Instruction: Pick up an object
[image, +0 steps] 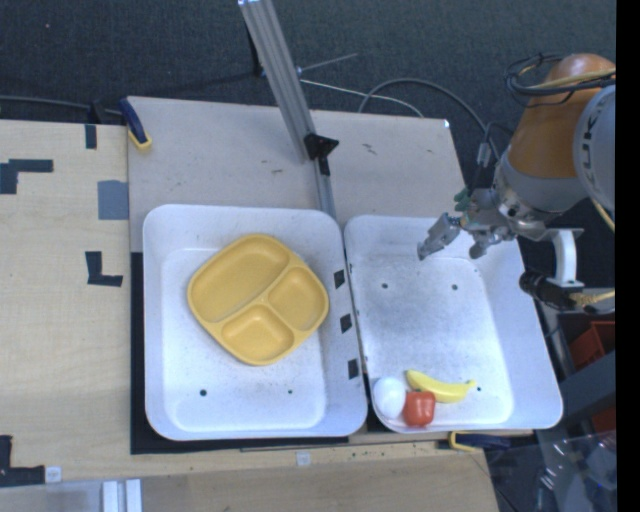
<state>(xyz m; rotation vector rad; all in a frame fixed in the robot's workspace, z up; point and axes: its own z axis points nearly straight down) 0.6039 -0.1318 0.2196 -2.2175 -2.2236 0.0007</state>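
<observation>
Banana (441, 386), yellow and toy-like, lies at about 6 o'clock in the right bin (520, 330), close to that bin's near wall. Just beside it, toward 8 o'clock, sit a red pepper-like piece (420, 408) and a white rounded object (388, 396); the three form one tight cluster, the red piece touching the banana's lower edge. The rest of the right bin's floor is speckled with dark marks. Tool (453, 246): it hangs over the 12 o'clock edge of the right bin, well apart from the cluster, its two fingers spread wide with nothing between them. The grey arm with its orange band (555, 125) enters from 2 o'clock. Left bin (165, 300): holds a yellow three-compartment tray (257, 298), lying flat and turned at a slant, near the bin's middle. Desk (60, 260): pale wood carrying both bins side by side; a metal rail (285, 80) runs from 12 o'clock down to the gap between the bins.
</observation>
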